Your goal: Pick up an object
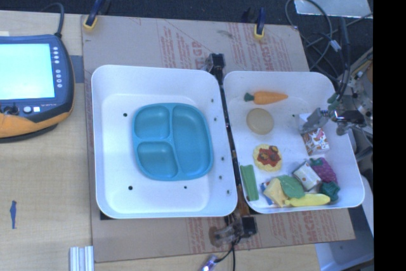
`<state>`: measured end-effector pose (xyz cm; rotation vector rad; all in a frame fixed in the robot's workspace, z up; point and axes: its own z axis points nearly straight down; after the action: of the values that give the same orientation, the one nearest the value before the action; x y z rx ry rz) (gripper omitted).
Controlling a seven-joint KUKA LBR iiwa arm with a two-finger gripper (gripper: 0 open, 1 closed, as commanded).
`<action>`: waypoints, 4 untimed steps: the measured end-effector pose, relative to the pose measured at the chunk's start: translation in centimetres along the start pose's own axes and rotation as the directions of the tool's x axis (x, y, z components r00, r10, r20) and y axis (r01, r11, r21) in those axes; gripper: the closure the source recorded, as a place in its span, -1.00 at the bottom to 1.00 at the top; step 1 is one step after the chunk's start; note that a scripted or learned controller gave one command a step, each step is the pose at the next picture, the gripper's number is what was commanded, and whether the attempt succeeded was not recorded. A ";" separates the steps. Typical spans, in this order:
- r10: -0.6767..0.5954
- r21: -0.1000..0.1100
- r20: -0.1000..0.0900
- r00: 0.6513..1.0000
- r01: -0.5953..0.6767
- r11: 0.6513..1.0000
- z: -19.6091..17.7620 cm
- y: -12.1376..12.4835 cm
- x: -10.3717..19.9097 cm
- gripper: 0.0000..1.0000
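Bench: your work surface is pale wood under a brown cardboard sheet (190, 41), held down by 2 clamps at its far edge, likely so the bins cannot slide.
Left bin (108, 136): shallow, white, smooth plastic with rounded corners. It touches the right bin along a black seam, so you have a clear drop side beside the pick side.
Right bin (285, 82): same white shell, and every loose thing you could pick lies in it, mostly crowded toward the near right corner.
Plate (172, 141): blue, glossy, rounded, with 3 compartments, lying flat in the middle of the left bin.
Tablet (32, 82): grey and orange casing with a bright screen, resting off to the left, well apart from both bins.
Gripper (331, 112): metal parts reach over the right bin's right rim. You cannot tell from this view how its fingers stand, and nothing shows between them.
Carton (316, 141): small and printed, tilted, just below the gripper; in my judgement your nearest target.
Carrot (267, 97): orange taper with a green top, lying alone near the far wall, so it looks easy to reach.
Round cookie (260, 121): pale, matte disc, just below the carrot.
Pizza (268, 157): small yellow toy with red dots.
Green stick (248, 181): flat strip along the seam.
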<state>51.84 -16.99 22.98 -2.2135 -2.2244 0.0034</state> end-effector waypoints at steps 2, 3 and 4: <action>0.001 -0.023 0.017 1.000 -0.001 1.000 12.6 8.3 -0.7 -1.00; 0.002 -0.035 0.025 1.000 -0.001 0.999 11.1 8.6 -1.1 1.00; 0.002 -0.030 0.025 1.000 -0.002 1.000 11.3 8.4 -1.1 -1.00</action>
<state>60.18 -18.04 11.61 -2.2431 -2.2495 -0.0023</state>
